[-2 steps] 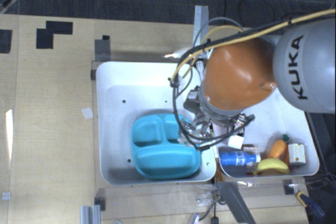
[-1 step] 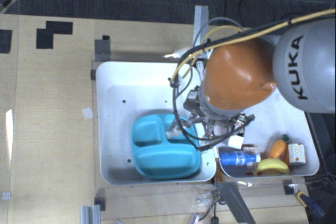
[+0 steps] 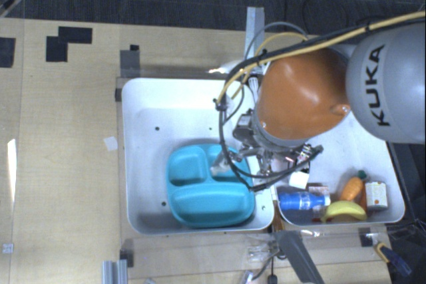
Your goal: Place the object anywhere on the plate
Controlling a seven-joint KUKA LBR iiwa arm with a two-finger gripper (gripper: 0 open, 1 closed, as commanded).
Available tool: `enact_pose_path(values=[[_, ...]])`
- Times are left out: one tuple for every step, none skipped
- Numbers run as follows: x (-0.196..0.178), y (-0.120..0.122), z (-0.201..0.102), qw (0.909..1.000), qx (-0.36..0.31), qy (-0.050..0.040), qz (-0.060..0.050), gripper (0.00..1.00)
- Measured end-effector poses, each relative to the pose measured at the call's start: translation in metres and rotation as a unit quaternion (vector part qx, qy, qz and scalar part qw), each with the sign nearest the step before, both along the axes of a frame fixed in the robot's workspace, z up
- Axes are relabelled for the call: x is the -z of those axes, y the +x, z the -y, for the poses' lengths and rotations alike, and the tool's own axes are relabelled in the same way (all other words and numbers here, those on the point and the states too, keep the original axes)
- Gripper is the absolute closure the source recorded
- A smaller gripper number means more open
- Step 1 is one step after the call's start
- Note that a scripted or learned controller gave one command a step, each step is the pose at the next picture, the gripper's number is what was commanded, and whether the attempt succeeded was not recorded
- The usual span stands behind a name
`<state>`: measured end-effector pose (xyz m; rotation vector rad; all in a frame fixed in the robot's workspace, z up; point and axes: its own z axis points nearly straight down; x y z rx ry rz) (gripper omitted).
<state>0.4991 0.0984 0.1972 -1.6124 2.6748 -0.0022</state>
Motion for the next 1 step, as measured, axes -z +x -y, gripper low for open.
enact_pose_path(values=[[-0.0119, 0.0026, -0.0019, 1.0000, 0.002, 0.0022, 0.005, 1.00]])
